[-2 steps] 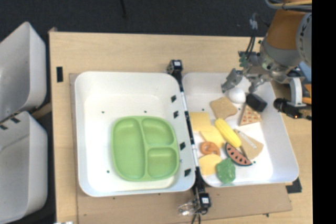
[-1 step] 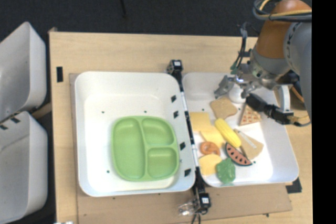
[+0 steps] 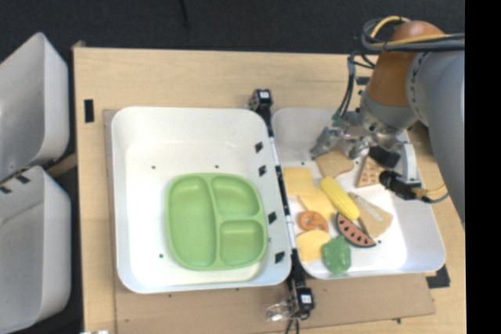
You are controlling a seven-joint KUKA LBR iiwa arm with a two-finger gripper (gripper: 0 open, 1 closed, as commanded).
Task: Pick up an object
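Tabletop (image 3: pixel 180 78) carries both bins. Left bin (image 3: pixel 141 137) holds a green divided tray (image 3: pixel 215 221), lying flat toward the near side. Right bin (image 3: pixel 419 235) has all the toy food w/ my arm (image 3: pixel 407 78) over its far end. My fingers (image 3: pixel 344 138) sit low at the far end of the pile; they look spread, tips apart, w/ nothing visibly between them, though detail is small here. Just under/near the tips: a tan bread-like slice (image 3: pixel 333 165) and, beside it, a pizza-like wedge (image 3: pixel 366 172). Nearer the front: yellow cheese slice (image 3: pixel 297 182), corn cob (image 3: pixel 340 198) lying slantwise across the pile, a pale sandwich-like wedge (image 3: pixel 378 215), orange ring piece (image 3: pixel 313 221), watermelon slice (image 3: pixel 354 231), second yellow piece (image 3: pixel 310 246), green leafy lump (image 3: pixel 337 256) at the front. Progress, my read: approach done, grasp not done — no object lifted, everything resting in the bin. Left to do: close on one piece (prob. the bread slice, closest to the tips), then lift clear. Flat thin pieces lying on the floor may be hard to get a pinch on.
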